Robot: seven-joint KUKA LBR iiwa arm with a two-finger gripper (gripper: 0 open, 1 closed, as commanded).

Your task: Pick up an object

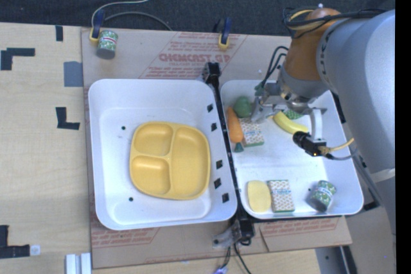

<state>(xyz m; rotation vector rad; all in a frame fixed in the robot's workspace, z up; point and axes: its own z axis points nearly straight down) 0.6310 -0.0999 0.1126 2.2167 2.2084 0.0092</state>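
Note:
The arm reaches from the right into the right bin (350, 167). My gripper (259, 110) hangs low over the bin's upper left part. Just left of it lies a green round object (242, 106). A small patterned box (252, 135) sits right below the gripper, and an orange carrot (234, 126) lies along the bin's left wall. A yellow banana (288, 124) lies to the gripper's right, partly under the wrist. I see nothing held in the gripper.
Along the right bin's front edge sit a pale yellow block (258, 196), a second patterned box (280, 196) and a small can (322, 195). The left bin (106, 106) holds a yellow divided plate (170, 160). Another can (106, 43) stands on the bench at the back left.

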